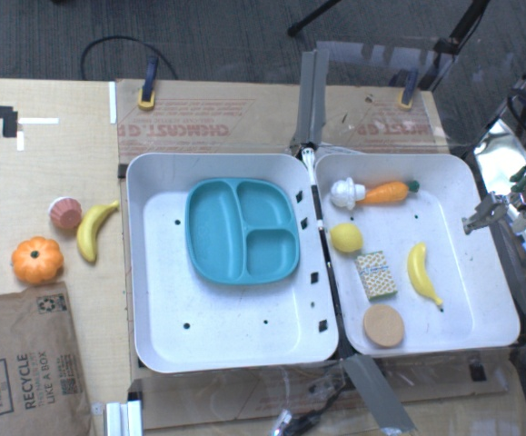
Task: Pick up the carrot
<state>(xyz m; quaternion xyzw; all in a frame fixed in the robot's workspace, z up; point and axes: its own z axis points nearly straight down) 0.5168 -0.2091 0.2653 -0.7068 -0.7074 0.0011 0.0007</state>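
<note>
Carrot (385, 193) lies fully exposed; end effector (482, 216) blurred at bin (481, 184) edge.

Two bins are sitting side by side on the bench (44, 153). A divided plate (243, 230) is lying in the left bin (153, 334), toward its far right corner. In the right bin (490, 325), the carrot (385, 193) is lying along the far edge, touching a bulb-shaped item (345, 193) on its left. A lemon (345, 237) is resting near the bin's left edge, a sponge (375, 274) just right of it, a round disc (384, 326) by the near edge, and a banana (422, 274) right of the sponge.
</note>
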